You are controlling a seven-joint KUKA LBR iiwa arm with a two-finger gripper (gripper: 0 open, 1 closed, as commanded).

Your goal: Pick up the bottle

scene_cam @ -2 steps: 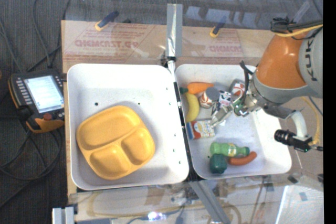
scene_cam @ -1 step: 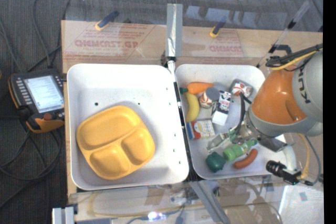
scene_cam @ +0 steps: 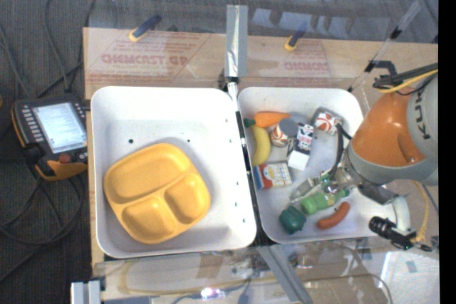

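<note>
The bottle is small and green and lies on its side in the front part of the right bin. My gripper hangs at the end of the grey arm with the orange band, directly over the bottle's upper edge and seemingly touching it. The arm hides the bin's right side. I cannot make out whether the bottle is gripped.
A dark green round piece and a red sausage lie beside the bottle. Further back are a banana, a carrot, a small carton and other toy items. The left bin holds a yellow divided plate.
</note>
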